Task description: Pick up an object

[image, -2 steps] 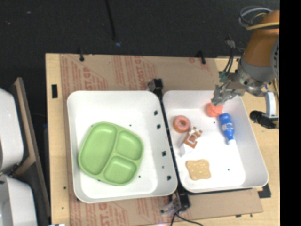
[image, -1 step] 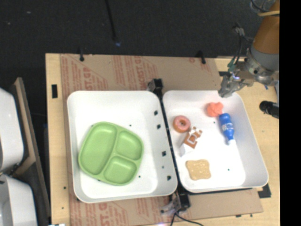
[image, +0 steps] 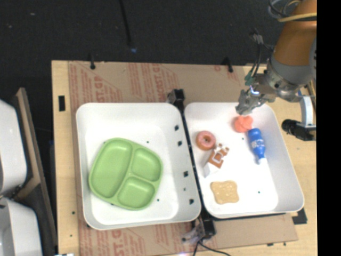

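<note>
The right bin (image: 277, 196) holds several small objects: a salmon-pink round piece (image: 243, 124) near the back, a blue bottle (image: 256, 144) lying beside it, a pink-glazed donut (image: 205, 140), a brown and white block (image: 217, 158) and a tan toast-shaped piece (image: 224, 192). My gripper (image: 246, 105) hangs over the back of this bin, just above and behind the salmon-pink piece. Its tip looks close to that piece, and I see nothing held between the fingers.
The left bin (image: 101, 121) holds a green divided plate (image: 126, 173). A black clip (image: 176, 96) sits at the back where the two bins meet. Both bins rest on a cardboard sheet (image: 138, 81) on the bench.
</note>
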You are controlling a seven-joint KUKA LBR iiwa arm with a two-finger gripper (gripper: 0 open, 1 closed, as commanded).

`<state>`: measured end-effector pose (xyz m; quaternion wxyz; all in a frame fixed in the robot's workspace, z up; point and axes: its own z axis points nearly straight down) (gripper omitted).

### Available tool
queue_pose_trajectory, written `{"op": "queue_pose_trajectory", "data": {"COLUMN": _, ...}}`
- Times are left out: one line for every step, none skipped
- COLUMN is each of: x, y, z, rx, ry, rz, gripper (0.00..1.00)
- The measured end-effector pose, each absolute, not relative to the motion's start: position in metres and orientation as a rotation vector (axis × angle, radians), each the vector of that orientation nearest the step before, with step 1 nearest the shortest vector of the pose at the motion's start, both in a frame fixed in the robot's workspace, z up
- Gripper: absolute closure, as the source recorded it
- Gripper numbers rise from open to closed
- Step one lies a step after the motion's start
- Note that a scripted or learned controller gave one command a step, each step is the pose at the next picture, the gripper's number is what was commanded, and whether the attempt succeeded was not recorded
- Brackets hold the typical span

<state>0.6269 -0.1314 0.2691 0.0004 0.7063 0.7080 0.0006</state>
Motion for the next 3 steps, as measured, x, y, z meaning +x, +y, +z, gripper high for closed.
{"op": "queue_pose_trajectory", "data": {"x": 0.604, "y": -0.088, "z": 0.269, "rx": 2.218, "ry": 2.224, "rz": 0.001, "gripper": 1.00}}
{"op": "queue_pose_trajectory", "data": {"x": 0.591, "y": -0.041, "z": 0.273, "rx": 2.218, "ry": 2.225, "rz": 0.002, "gripper": 1.00}}
{"op": "queue_pose_trajectory", "data": {"x": 0.571, "y": 0.003, "z": 0.272, "rx": 2.218, "ry": 2.225, "rz": 0.001, "gripper": 1.00}}
